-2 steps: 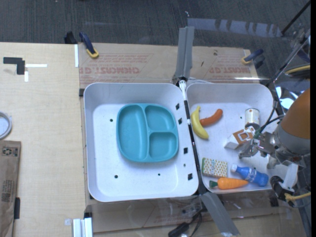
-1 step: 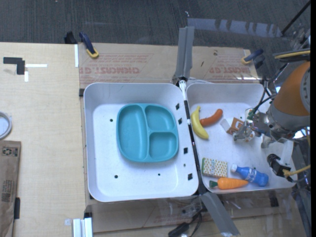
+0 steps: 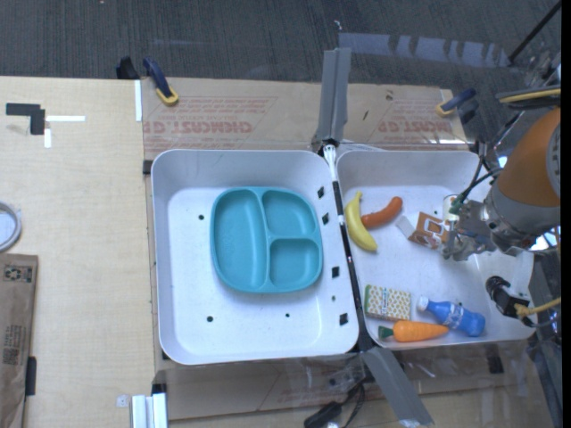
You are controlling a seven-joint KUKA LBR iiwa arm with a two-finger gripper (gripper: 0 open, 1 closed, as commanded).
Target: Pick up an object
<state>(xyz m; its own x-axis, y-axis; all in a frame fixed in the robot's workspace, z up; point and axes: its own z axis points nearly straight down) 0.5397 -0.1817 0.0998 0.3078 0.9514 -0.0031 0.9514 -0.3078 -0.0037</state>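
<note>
- Reaching in from the right, the grey arm with its orange band (image 3: 533, 163) lowers its gripper (image 3: 457, 242) into the right-hand bin (image 3: 406, 162), apparently to take one of the items lying there.
- Whether the gripper is clenched or released cannot be told from this angle, and nothing can be confirmed in its grasp.
- Just beside the gripper, on its left, lies a small brown-and-white packet (image 3: 426, 231), the likeliest target judging by how close the tool sits to it; contact between the two cannot be made out.
- Farther left in the same bin, a banana (image 3: 359, 226) and a reddish sausage (image 3: 384, 212) lie touching or nearly so at one end, well apart from the gripper.
- Along the bin's near edge sit a green-and-cream carton (image 3: 388, 302), a carrot (image 3: 418, 331) and a blue bottle on its side (image 3: 455, 316), clustered close together.
- A teal divided plate (image 3: 267, 239) lies flat in the left-hand bin (image 3: 178, 266), its compartments bare.
- Judged from this scene, the pick is at the approach stage, with no item lifted off the bin floor.
</note>
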